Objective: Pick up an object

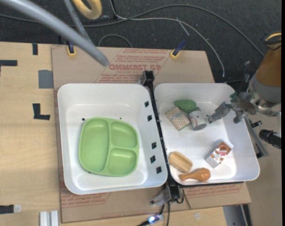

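The right bin (236, 171) holds several small objects. A green cloth-like item (184, 105) lies at the back beside a checkered pouch (178, 118) and a small grey can (197, 120). Near the front lie a bread roll (180, 161), a toy drumstick (196, 175) and a small red-and-white carton (219, 154). My gripper (226, 115) hovers over the right side of this bin, just right of the can. It is open with nothing between its fingers.
The left bin (69, 102) carries a green divided plate (109, 146). A black divider (153, 126) runs between the two bins. The arm's orange band (273, 65) sits at the far right. Cables cross the dark floor behind the bench.
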`<move>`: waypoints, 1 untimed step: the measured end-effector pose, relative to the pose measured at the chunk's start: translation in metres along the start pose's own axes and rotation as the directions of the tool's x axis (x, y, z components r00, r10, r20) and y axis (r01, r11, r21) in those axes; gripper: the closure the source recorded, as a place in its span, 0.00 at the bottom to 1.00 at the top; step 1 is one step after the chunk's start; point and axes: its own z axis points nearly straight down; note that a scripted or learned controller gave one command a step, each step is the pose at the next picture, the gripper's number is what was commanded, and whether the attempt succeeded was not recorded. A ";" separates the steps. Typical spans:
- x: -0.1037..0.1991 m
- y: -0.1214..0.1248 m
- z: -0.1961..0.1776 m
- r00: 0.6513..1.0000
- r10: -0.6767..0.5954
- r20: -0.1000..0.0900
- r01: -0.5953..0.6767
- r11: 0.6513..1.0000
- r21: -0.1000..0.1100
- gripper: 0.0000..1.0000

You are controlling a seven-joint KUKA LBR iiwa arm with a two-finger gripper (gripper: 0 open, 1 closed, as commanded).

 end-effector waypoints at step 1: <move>0.000 0.003 -0.006 1.000 -0.003 0.003 0.003 1.000 -0.010 0.00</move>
